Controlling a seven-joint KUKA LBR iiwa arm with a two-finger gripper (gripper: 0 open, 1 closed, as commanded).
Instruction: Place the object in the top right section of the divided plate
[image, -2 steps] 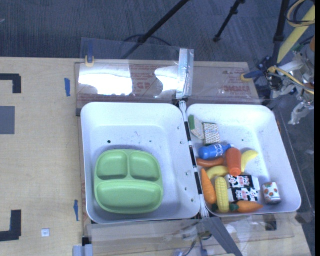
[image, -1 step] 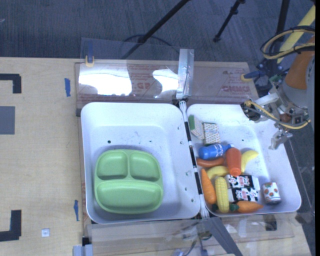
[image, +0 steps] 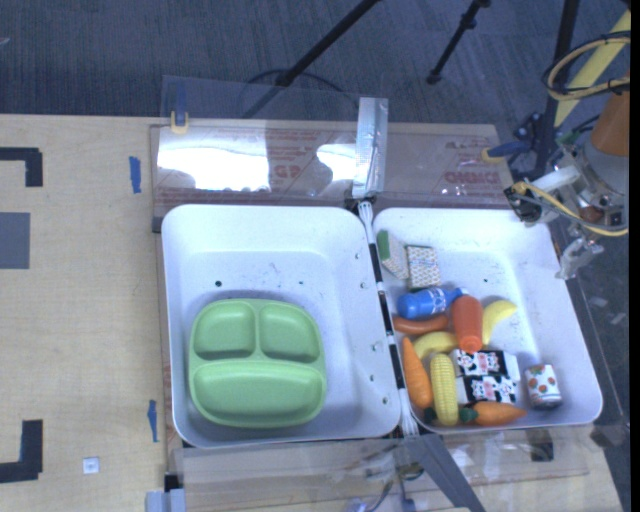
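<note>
A green divided plate (image: 258, 362) lies in the left bin (image: 200, 250), toward its front. Its top right section (image: 288, 334) holds nothing, like the other two sections. The right bin (image: 560, 330) holds a pile of toy food: a blue can (image: 428, 301), a red sausage (image: 467, 322), a banana (image: 499, 314), a corn cob (image: 443, 386), a carrot (image: 415, 375) and a black-and-white box (image: 482, 374). My gripper (image: 577, 252) hangs over the right bin's far right rim, apart from the pile, with nothing seen in it.
A checkered packet (image: 422, 265) lies at the back of the pile and a small spotted can (image: 543, 385) at its front right. The divider rims (image: 378, 300) separate the bins. Cables and the orange band (image: 610, 125) crowd the upper right.
</note>
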